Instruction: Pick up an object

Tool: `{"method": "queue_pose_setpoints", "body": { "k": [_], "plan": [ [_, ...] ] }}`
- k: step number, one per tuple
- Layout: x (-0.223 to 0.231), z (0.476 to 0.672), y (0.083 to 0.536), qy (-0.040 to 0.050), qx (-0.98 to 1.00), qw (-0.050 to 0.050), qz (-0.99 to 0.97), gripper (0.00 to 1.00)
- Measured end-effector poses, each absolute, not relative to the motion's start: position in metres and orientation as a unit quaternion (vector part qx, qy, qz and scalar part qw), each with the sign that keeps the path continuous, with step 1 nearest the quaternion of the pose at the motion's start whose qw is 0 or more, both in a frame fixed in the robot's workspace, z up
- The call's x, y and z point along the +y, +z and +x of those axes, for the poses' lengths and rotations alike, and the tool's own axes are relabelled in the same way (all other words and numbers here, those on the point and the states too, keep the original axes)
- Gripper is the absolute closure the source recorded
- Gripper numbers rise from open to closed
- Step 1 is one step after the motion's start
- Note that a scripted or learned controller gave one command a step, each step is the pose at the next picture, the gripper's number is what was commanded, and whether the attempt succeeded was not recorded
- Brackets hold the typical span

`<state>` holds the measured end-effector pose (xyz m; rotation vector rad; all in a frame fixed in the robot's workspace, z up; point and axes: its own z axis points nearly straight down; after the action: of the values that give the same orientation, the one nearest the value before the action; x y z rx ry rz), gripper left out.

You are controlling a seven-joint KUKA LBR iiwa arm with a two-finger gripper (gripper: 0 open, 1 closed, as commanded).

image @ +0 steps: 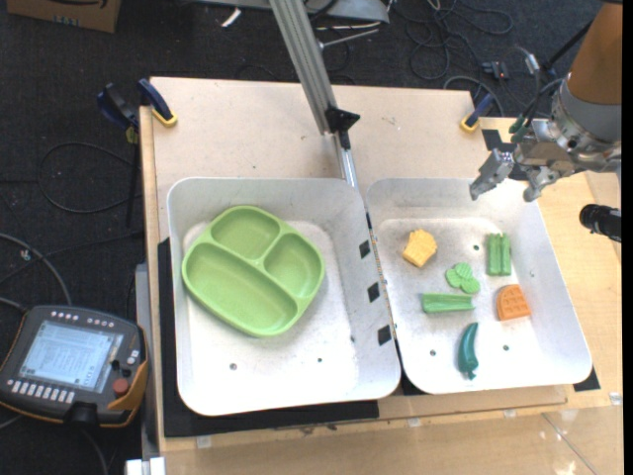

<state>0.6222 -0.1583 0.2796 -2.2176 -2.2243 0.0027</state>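
My gripper (510,182) hangs above the far right corner of the right bin (554,359), open, with nothing between its fingers. Below it in that bin lie a yellow block (419,247), a round green piece (462,279), a green ridged stick (498,254), an orange waffle-like piece (511,303), a flat green bar (446,304) and a dark teal curved piece (467,350). The nearest of them, the green ridged stick, lies a little nearer the camera than the fingers.
The left bin (198,379) holds a light green divided plate (253,268). A slanted metal pole (308,49) crosses the back of the bench. A handheld control pendant (71,362) sits off the bench at the lower left. Clamps (155,102) grip the back corners.
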Motion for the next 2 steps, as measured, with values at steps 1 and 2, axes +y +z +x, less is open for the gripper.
{"method": "queue_pose_setpoints", "body": {
  "k": [1, 2],
  "plan": [
    [-0.158, 0.622, 0.289, 0.0009, -0.709, 0.000, -0.705, 1.00],
    [-0.167, 0.634, 0.245, 0.0015, -0.707, 0.001, -0.707, 1.00]
  ]
}}
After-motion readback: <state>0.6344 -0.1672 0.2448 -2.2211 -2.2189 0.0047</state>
